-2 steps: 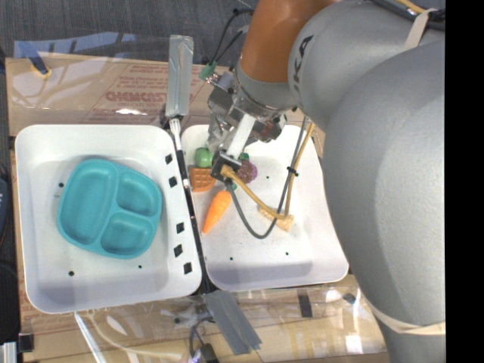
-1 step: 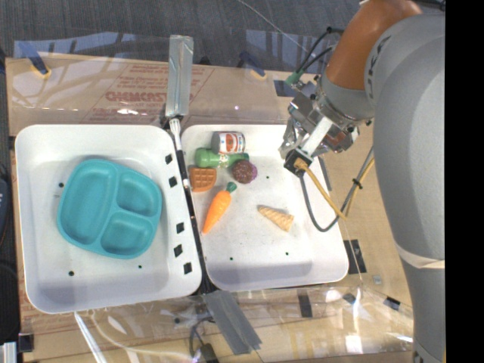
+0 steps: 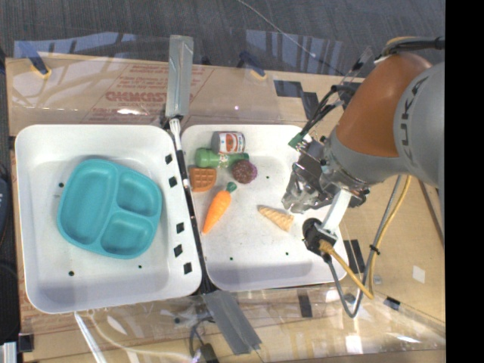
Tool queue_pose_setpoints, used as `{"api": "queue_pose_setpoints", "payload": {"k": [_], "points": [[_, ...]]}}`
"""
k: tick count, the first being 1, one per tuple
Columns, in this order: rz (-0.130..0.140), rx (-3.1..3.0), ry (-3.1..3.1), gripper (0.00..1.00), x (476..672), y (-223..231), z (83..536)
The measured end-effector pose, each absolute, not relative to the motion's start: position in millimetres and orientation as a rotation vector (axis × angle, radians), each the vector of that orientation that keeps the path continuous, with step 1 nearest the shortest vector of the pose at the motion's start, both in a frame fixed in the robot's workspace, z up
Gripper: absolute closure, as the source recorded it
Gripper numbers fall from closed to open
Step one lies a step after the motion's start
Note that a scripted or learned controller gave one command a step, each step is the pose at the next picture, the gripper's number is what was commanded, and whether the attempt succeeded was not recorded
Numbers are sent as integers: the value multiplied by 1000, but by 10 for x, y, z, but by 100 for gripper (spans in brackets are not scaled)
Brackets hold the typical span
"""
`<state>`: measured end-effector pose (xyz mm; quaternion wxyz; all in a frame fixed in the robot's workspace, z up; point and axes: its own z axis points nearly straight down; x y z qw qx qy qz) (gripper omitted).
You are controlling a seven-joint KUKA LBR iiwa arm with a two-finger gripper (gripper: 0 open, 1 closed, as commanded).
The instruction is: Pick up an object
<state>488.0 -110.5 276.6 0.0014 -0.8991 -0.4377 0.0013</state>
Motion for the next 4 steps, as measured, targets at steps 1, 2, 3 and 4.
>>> {"api": "queue_pose_setpoints", "payload": {"k": [1,2,3,4], "points": [[-9,-2682,-1648,100,4984,-1590,4293],[14,-2674,-1633,100,4757,-1597,2824],[-7,-2576,-1809,100,4962,-1866,4467],[15,-2877,-1246,100,4754,-932,2187]]}}
